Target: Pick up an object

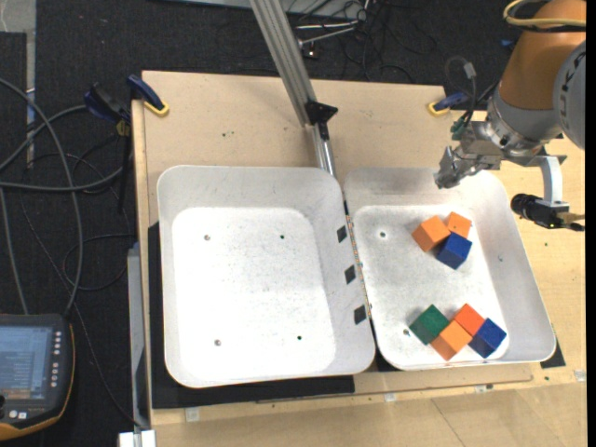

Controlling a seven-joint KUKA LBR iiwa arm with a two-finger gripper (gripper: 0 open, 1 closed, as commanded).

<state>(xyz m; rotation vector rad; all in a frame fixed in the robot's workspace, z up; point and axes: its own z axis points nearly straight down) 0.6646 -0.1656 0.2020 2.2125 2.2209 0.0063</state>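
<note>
Seven small blocks sit in the right bin (521, 277), in two clusters. Nearest my hand (451, 177) are an orange block (430, 234), a second orange one (458, 223) and a blue block (454, 250), all touching. I judge them light, rigid and probably wooden, with flat faces that suit a pinch across opposite sides; the blue one, at the cluster's edge, looks easiest to reach. My hand hangs over the bin's far rim, and I cannot tell its finger state. The left bin (186, 194) lies beside it on the table (233, 128).
</note>
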